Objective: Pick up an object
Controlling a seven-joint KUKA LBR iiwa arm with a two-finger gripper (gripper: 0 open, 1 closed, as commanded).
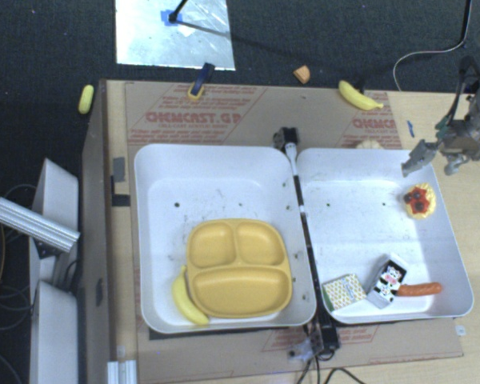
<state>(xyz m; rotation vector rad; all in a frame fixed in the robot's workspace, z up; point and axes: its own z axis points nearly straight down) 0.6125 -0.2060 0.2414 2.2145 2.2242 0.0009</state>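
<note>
We're eyeing the small red-and-yellow toy [419, 201], lying at the far right side of the right bin [348, 214], well apart from the little cluster at the bin's near edge: a green-and-white packet [343, 291], a black-and-white carton [389, 282] and an orange sausage-like piece [420, 289] just beside it. We'd judge the toy light, probably soft or plasticky, slightly lumpy, best pinched across its narrow middle. The gripper [432, 155] hangs above the bin's far right rim, just beyond the toy, arm reaching in over the bench edge, and its fingers look spread with nothing between them
</note>
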